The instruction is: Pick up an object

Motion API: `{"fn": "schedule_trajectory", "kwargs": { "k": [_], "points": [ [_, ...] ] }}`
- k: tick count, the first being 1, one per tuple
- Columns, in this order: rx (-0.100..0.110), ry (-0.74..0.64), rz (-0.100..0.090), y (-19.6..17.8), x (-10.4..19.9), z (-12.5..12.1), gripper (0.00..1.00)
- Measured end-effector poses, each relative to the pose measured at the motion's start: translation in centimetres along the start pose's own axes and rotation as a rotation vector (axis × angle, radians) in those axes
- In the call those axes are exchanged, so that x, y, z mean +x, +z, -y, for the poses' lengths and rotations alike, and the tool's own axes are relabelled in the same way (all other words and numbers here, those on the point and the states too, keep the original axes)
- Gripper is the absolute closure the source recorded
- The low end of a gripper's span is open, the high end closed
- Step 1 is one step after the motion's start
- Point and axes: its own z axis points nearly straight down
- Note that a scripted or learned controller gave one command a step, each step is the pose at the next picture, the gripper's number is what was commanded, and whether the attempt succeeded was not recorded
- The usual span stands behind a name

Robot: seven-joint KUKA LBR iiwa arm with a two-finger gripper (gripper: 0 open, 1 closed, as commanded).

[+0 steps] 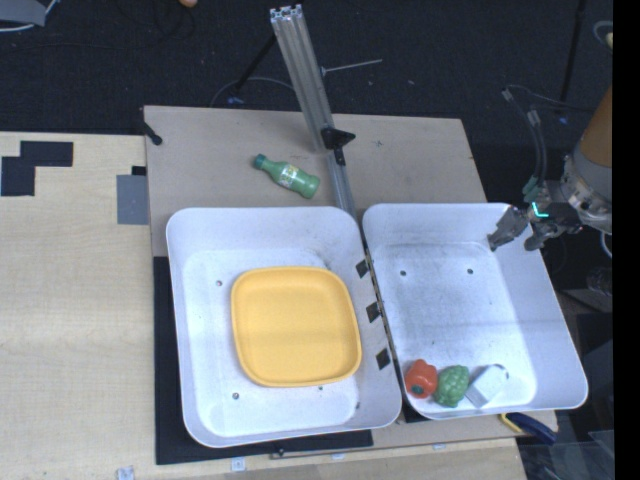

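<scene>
From the camera view I see the arm coming in from the right, its orange band at the frame edge and the wrist angled down and to the left. The end effector [520, 233] hangs over the upper right rim of the right bin [470, 298], and I cannot tell whether it is spread or pressed together; nothing is visibly pinched in it. The candidate objects sit well apart from it, bunched in the near corner of that bin: a red pepper-like toy [421, 378], a green bumpy toy [452, 385] touching it, and a small white block [486, 385] just beside. The left bin [200, 258] carries a yellow square plate [295, 325] lying flat. Both bins rest on a tan table [400, 153], where a green bottle [287, 176] lies on its side behind the left bin, near a slanted aluminium post [310, 78]. Beyond the table the floor is dark, with cables strewn across it
</scene>
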Motion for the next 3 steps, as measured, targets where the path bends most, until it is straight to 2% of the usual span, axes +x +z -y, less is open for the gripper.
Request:
{"fn": "schedule_trajectory", "kwargs": {
  "k": [1,2,3],
  "points": [
    [0.000,0.000,0.000,0.0,0.0,0.0,0.00],
    [0.003,0.000,-0.001,4.6,0.7,0.1,0.00],
    [0.004,-0.001,-0.001,9.1,0.2,-0.1,0.00]
  ]
}}
